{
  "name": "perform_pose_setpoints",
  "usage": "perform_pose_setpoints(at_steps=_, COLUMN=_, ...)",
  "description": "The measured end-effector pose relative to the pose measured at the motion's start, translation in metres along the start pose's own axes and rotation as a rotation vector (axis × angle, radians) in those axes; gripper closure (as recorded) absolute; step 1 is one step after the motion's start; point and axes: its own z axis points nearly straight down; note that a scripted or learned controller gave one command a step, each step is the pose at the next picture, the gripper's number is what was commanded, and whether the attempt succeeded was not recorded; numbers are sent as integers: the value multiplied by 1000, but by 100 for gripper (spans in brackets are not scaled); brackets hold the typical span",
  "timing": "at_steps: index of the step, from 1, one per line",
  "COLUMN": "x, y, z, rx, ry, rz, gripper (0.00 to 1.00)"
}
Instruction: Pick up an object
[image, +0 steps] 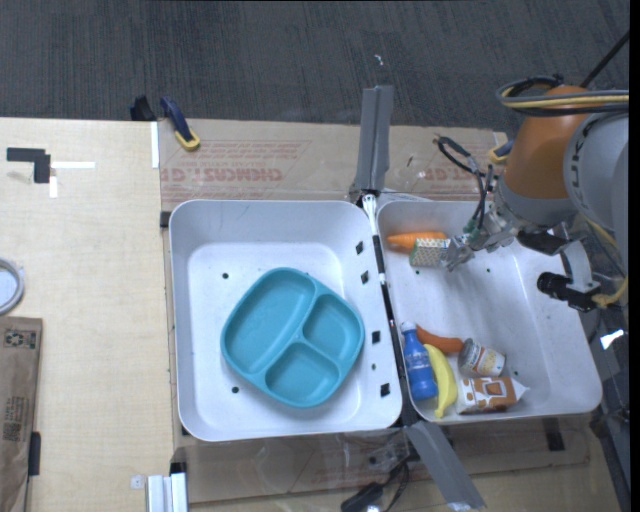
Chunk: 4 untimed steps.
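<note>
Seen from above at a slant, the bench (80, 260) carries two white bins. The left bin (195, 300) holds a blue divided plate (292, 337). In the right bin (545, 350), the gripper (462, 248) sits low at the far end, touching a small grey block (427, 254) beside a carrot (412, 240). Whether it grips anything, I cannot tell. A bottle (416, 362), banana (441, 377), can (482, 358) and carton (488, 394) cluster near the front. This looks like the grasp step; next comes a firm close, then a straight lift.
</note>
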Motion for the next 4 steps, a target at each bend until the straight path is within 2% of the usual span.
perform_pose_setpoints(at_steps=1, x=-69, y=-11, z=8, rx=-4, ry=-3, rz=219, gripper=100)
perform_pose_setpoints(at_steps=2, x=-69, y=-10, z=8, rx=-4, ry=-2, rz=218, gripper=0)
perform_pose_setpoints(at_steps=3, x=11, y=21, z=9, rx=15, ry=-5, rz=32, gripper=0)
perform_pose_setpoints(at_steps=4, x=15, y=18, z=3, rx=29, ry=9, rz=31, gripper=100)
